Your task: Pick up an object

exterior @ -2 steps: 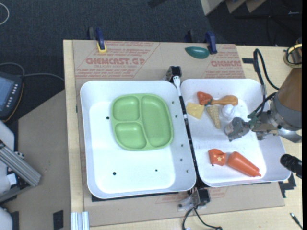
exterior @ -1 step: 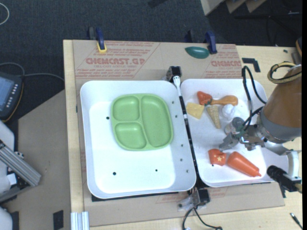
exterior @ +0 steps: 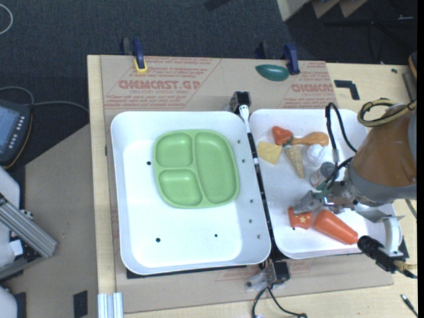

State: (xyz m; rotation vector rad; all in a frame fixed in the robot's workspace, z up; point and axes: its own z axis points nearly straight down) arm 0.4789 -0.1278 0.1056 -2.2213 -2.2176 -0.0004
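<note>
My gripper [exterior: 317,203] hangs low over the front half of the right bin [exterior: 286,244], reaching in from the right on the grey arm. Just beneath and in front of it lie a small red block with a yellow star [exterior: 301,219] and an orange carrot [exterior: 335,226], side by side. The gripper's tip sits right above the red block's upper edge; whether they touch is unclear. Farther back in the same bin are a red-orange piece [exterior: 283,135], a tan wooden piece [exterior: 313,139], a yellow wedge [exterior: 269,152] and a beige cone [exterior: 296,159].
The left bin [exterior: 132,230] holds a green divided plate [exterior: 196,168]. A teal object [exterior: 272,71] lies on the bench behind the right bin, near a blue clamp [exterior: 290,57]. Black cables [exterior: 331,128] loop above the right bin's far side.
</note>
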